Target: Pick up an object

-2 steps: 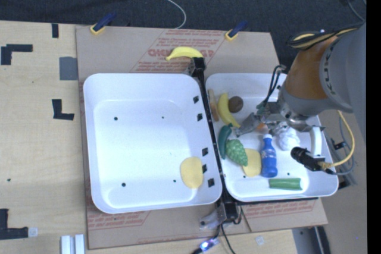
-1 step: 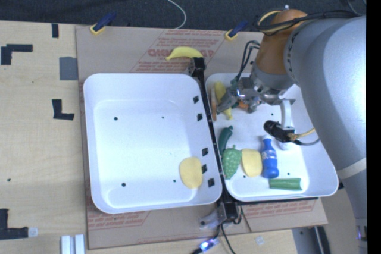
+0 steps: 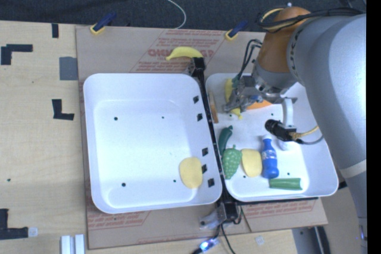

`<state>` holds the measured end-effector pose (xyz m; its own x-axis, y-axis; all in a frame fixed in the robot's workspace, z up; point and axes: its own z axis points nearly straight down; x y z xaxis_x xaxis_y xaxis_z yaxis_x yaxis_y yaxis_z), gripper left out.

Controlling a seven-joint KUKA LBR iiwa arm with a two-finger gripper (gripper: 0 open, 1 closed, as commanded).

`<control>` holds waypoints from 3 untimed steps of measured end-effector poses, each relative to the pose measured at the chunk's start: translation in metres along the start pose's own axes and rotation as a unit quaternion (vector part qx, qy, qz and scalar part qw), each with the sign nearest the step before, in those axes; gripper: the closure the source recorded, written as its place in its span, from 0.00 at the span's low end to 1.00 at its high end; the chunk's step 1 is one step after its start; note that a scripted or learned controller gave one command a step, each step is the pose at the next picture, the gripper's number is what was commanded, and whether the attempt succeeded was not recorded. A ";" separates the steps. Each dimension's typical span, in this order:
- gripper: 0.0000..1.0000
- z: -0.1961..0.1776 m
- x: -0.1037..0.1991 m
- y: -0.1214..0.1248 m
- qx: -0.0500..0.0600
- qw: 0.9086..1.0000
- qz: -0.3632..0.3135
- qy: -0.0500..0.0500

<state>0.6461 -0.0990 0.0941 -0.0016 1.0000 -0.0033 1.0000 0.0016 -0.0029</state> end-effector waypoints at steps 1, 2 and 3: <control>1.00 -0.009 0.001 0.000 0.001 1.000 -0.001 0.000; 1.00 -0.018 0.001 -0.001 0.002 1.000 -0.002 0.000; 1.00 0.003 0.003 -0.030 0.001 1.000 0.000 0.002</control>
<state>0.6166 -0.0966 0.0914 -0.0006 1.0000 -0.0002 1.0000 0.0006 -0.0055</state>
